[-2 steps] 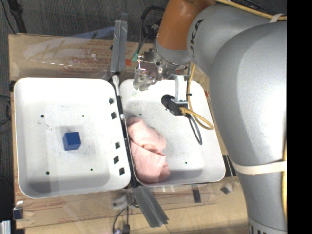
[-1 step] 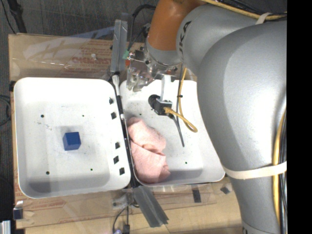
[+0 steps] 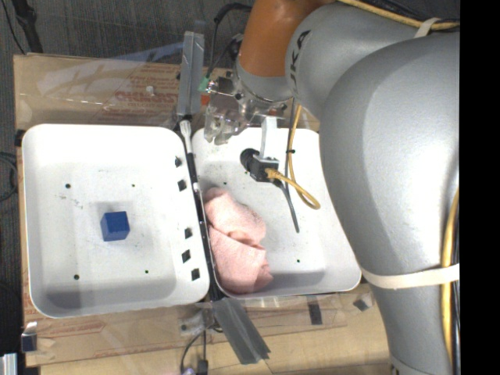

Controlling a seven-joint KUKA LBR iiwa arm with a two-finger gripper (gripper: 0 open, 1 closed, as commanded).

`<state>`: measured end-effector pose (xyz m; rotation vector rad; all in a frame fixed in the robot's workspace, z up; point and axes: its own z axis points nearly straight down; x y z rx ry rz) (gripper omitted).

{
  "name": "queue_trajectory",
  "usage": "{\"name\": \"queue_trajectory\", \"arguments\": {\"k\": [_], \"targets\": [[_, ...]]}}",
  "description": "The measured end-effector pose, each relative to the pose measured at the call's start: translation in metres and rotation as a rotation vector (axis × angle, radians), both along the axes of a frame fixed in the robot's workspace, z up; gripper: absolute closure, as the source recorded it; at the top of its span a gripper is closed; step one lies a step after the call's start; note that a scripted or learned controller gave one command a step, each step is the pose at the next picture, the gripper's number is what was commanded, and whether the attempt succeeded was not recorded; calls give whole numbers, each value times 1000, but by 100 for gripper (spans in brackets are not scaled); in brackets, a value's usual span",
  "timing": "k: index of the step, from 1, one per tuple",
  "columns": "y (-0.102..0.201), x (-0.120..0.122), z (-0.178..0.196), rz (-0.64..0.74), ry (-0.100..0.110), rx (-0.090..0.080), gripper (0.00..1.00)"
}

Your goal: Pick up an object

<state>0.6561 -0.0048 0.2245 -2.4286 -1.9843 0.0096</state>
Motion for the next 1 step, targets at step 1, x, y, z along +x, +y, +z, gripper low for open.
{"name": "queue_trajectory", "arguments": {"k": [1], "targets": [[0, 0, 9, 4, 3, 0, 100]]}}
